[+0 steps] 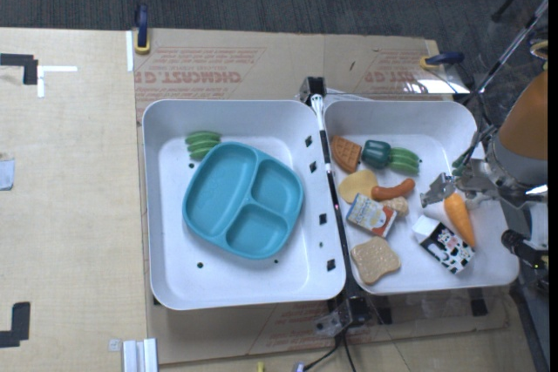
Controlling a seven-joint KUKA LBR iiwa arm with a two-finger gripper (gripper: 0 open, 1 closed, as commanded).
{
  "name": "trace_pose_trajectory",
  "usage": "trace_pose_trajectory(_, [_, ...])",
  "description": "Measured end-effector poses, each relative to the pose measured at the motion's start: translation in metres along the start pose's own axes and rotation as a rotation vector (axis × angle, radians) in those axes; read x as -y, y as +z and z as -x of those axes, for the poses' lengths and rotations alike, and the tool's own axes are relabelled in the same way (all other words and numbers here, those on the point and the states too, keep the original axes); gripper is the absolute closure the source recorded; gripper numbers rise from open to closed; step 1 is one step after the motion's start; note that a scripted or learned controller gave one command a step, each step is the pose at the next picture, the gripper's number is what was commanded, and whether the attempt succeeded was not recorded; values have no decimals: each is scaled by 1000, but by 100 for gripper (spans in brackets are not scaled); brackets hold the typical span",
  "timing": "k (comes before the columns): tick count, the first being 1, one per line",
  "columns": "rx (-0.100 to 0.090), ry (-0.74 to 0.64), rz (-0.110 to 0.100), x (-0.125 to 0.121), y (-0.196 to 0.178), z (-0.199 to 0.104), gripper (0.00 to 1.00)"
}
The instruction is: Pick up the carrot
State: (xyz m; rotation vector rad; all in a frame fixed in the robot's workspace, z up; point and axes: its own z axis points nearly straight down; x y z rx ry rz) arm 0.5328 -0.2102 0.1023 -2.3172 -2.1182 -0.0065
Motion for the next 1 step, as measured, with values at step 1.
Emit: trace_pose_trajectory(1, [3, 4, 1, -1, -9, 1, 100])
